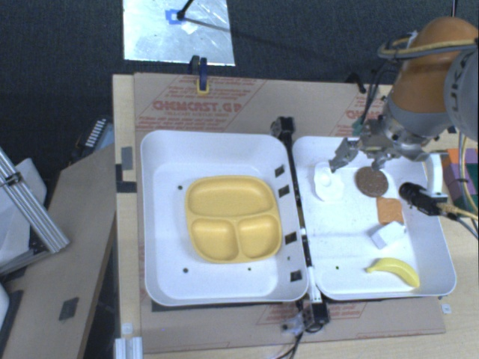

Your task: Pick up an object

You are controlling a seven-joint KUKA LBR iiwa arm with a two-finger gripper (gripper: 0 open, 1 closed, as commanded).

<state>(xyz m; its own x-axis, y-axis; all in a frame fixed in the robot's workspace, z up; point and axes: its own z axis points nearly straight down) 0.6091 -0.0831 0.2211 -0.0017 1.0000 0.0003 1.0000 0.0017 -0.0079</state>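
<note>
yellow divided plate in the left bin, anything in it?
Empty. All three compartments of the yellow plate show bare yellow, and it lies flat in the left bin.

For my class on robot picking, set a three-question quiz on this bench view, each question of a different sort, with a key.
1. True or false: the yellow divided tray lies in the left bin.
2. Which item lies nearest the right bin's front edge? A) brown disc B) banana C) orange square
3. Fill in: the gripper hovers over the ____ bin, close to a small white object.

Key: 1 true; 2 B; 3 right.
</note>
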